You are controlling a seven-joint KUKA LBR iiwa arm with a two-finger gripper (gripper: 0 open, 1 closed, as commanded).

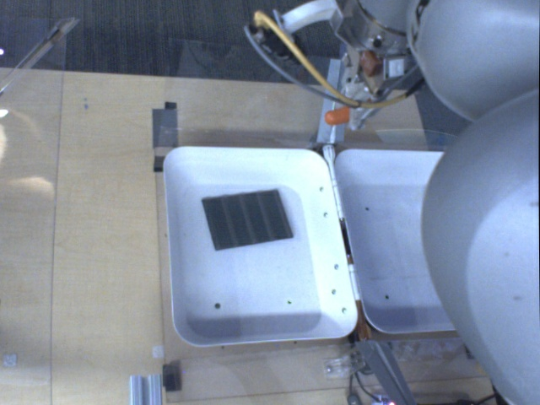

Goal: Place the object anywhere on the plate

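Two white bins are lying side by side across the middle of the frame, and I am hanging over the back end of the seam between them, at the upper centre. My gripper [348,108] is pointing down just behind the rims, with yellow and black cables [291,49] looping off toward the upper left.

A small orange object [336,116] is showing right at my tip, above the bench just behind the bins. I am reading it as the piece to be placed. Whether my jaws are apart, together or clamped on it I cannot tell, since the wrist is crowding that spot and the piece is small. It is sitting so close under me that a carry looks likely, but I am only judging that.

The plate [247,218], a dark ridged rectangle, is lying flat in the left bin [181,251], toward the bin's upper left part and slightly turned. It is sitting well apart from the orange object, down and to the left of it in the frame. The right bin [380,226] is partly hiding under my own grey arm [489,251], which is reaching in from the right.

I am judging the placement as not yet done: the piece is needing to cross the near rim and come down over the ridges.
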